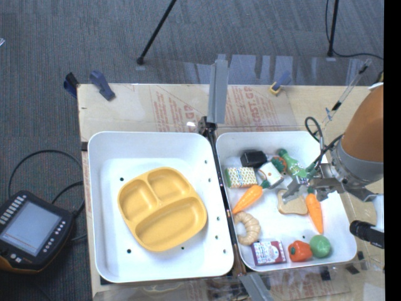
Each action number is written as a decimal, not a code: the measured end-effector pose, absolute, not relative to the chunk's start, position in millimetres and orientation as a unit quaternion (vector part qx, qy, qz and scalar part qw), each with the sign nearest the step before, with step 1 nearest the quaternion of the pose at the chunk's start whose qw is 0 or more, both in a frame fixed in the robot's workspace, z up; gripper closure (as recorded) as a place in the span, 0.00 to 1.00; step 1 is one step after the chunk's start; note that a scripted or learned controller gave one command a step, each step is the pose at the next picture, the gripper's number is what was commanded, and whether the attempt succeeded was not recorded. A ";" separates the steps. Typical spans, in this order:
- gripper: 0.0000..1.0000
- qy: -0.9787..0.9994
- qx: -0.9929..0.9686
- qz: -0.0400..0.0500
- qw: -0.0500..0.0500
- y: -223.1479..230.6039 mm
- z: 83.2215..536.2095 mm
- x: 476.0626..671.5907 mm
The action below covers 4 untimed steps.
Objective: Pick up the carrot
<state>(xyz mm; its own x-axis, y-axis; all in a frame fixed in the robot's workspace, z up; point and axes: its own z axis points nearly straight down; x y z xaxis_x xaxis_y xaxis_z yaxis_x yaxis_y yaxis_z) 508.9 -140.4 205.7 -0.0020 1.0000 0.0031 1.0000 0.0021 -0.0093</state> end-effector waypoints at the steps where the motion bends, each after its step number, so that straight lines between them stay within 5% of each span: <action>1: 0.00 -0.645 -0.765 0.001 0.003 -171.9 100.9 536.2; 2: 0.00 -0.675 -0.738 -0.004 0.007 -198.9 105.8 501.3; 3: 0.00 -0.674 -0.739 0.000 0.001 -210.4 176.8 477.0; 4: 0.00 -0.676 -0.737 -0.001 0.003 -206.0 87.9 527.1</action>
